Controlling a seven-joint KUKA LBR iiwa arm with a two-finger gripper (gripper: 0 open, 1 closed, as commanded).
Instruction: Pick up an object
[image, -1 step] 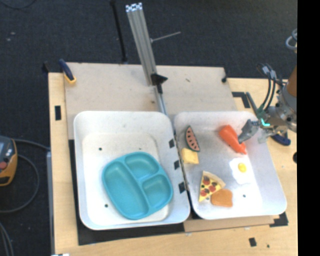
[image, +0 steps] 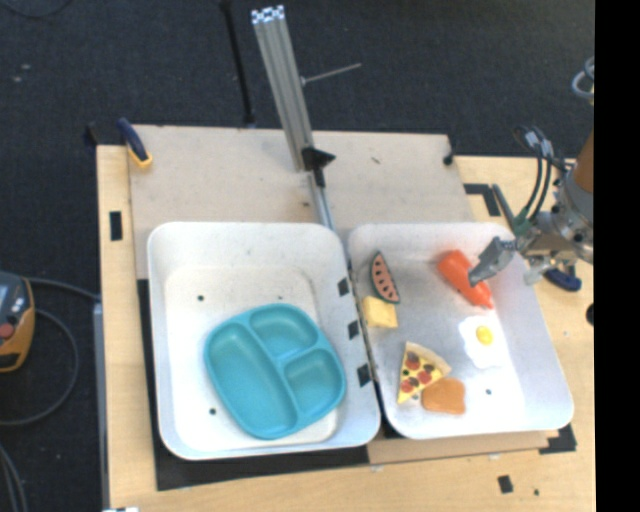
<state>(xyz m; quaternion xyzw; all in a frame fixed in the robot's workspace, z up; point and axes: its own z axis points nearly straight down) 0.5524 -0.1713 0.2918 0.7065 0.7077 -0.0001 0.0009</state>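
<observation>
Objects: toy foods lay in the right bin (image: 545, 345).
Near end: pizza slice (image: 418, 372) touching an orange piece (image: 444, 398).
Middle: fried egg (image: 481, 341) right, yellow block (image: 380, 314) left.
Far end: watermelon slice (image: 385, 277), orange carrot (image: 463, 275).
Claw (image: 497, 258): just beside the carrot; grip state could not be told.
Left bin (image: 180, 250): held a blue divided plate (image: 276, 369).

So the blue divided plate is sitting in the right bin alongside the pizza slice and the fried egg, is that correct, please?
Not quite: the camera view shows the blue divided plate in the left bin. The pizza slice and fried egg do lie in the right bin.
</observation>
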